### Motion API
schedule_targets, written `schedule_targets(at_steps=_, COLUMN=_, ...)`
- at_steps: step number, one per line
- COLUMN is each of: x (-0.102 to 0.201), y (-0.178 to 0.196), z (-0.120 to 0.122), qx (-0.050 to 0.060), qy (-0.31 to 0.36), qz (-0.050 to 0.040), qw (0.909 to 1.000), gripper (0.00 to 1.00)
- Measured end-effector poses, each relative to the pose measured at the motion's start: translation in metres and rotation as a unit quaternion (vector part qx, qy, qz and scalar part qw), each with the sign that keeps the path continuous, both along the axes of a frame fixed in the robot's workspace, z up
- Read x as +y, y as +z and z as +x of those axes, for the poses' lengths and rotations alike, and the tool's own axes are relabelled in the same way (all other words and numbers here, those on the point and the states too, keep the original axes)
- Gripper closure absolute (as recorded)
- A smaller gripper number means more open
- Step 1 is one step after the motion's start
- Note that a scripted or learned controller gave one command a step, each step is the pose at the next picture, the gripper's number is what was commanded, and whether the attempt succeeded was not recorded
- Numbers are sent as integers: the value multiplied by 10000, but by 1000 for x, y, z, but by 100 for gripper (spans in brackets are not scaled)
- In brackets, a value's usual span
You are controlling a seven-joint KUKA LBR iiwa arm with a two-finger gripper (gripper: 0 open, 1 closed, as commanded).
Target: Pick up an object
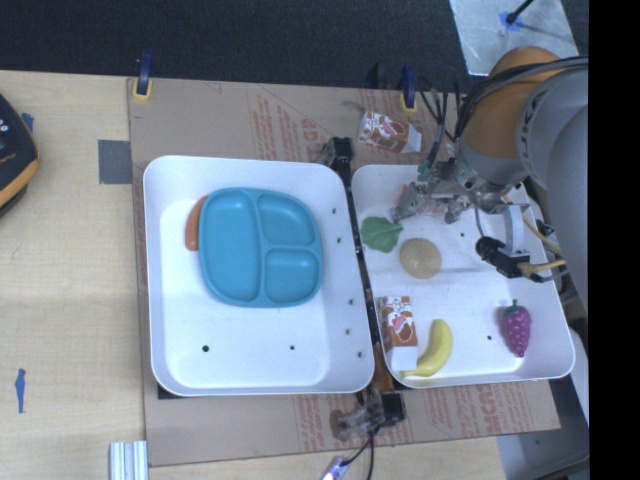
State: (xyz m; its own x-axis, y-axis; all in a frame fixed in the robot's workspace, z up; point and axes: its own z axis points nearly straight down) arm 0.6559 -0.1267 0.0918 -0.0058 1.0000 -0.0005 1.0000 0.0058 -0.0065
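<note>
Gripper low in right bin, finger state can't tell. Green leaf just beside its tip, lower-left; beige ball near, below.

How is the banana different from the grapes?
The banana is yellow, while the grapes are purple. The banana is long and curved, but the grapes form a short bumpy bunch. The banana lies near the front wall of the right bin, beside a small packet; the grapes sit nearer the bin's right side. Both are toy fruit in that same bin.

Blue tray crowds left bin; front open.
</note>
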Motion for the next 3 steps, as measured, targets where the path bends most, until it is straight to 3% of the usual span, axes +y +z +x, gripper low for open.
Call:
schedule_targets(at_steps=1, x=-31, y=1, z=0, qx=-25, qy=-15, qz=-1, qw=10000, gripper=0)
schedule_targets(at_steps=2, x=1, y=0, z=-62, qx=-10, qy=-7, qz=-2, qw=10000, gripper=0)
schedule_targets(at_steps=3, x=0, y=12, z=-61, qx=-20, qy=10, qz=-14, qw=10000, gripper=100)
